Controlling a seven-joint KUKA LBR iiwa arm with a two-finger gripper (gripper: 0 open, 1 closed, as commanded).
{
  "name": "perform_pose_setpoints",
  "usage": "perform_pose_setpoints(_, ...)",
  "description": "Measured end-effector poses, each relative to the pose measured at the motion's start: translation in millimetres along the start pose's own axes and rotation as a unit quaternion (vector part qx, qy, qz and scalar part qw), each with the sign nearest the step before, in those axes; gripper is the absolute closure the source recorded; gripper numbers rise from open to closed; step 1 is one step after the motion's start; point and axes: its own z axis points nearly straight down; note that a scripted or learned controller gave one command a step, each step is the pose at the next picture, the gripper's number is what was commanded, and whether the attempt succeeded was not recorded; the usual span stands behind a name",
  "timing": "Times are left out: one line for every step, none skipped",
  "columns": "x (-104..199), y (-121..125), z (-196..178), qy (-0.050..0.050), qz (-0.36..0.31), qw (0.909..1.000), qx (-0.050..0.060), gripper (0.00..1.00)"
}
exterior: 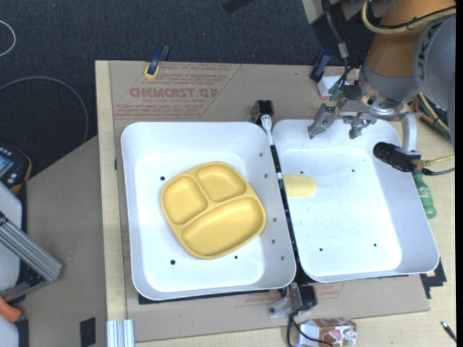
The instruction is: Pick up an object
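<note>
- In the camera view from above, we see two shallow white bins side by side on a brown lettered board (pixel 181 89) that lies on the table (pixel 79 215).
- In the left bin (pixel 134 194) a divided yellow plate (pixel 212 209) lies flat near the middle, turned at a slant to the bin's walls, with two small compartments on its far side and one large one on the near side.
- In the right bin (pixel 362 230) a small pale yellow piece (pixel 299 186) lies on the floor just beside the left wall, about halfway down that wall.
- Above the far edge of the right bin we see the pincer (pixel 334 131), its two fingers spread apart and pointing down, with nothing between them: it is released.
- The pincer is well apart from the pale yellow piece and farther still from the divided yellow plate.
- A slim green thing (pixel 426 198) lies along the right rim of the right bin.
- A blue and yellow clamp (pixel 154 61) sits at the board's far edge, beyond the left bin.
</note>
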Motion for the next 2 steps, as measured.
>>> perform_pose_setpoints(0.3,0.7,-10.8,0.0,-0.001,1.0,-0.002,1.0)
perform_pose_setpoints(160.1,-39.2,-36.2,0.002,-0.007,1.0,0.001,1.0)
